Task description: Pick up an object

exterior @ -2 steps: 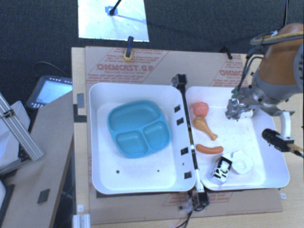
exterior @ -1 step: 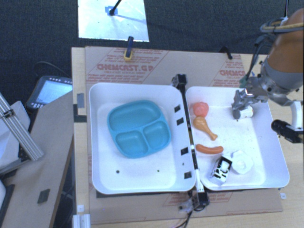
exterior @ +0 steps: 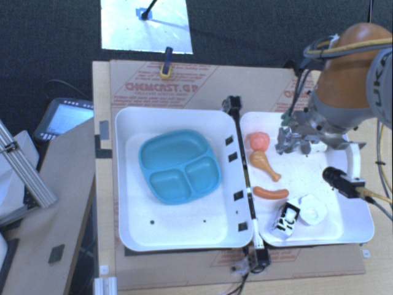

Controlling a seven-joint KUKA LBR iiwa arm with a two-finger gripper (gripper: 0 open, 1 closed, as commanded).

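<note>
Plastic shapes fill the right bin [exterior: 362, 223], a shallow white tub with rounded corners: a smooth pink-orange ball [exterior: 258, 141] near the divider, a tan drumstick-shaped toy [exterior: 264, 165] just below it lying at a slant, a glossy orange sausage [exterior: 270, 193] further down, a small black-and-white patterned block [exterior: 285, 219] near the front rim, and a round white lid-like piece [exterior: 312, 210] just beside that block. The claw [exterior: 293, 141], a cluster of dull grey metal, hangs over the upper part of this bin, to the right of the ball and apart from it; whether its tips are apart or together cannot be told, and nothing shows between them. Above it swells the arm's orange band, rounded and shiny. The left bin [exterior: 129, 226] carries a turquoise tray [exterior: 179, 165] with three moulded compartments and soft edges. Both bins rest on printed brown cardboard [exterior: 184, 85] covering the table.
</note>
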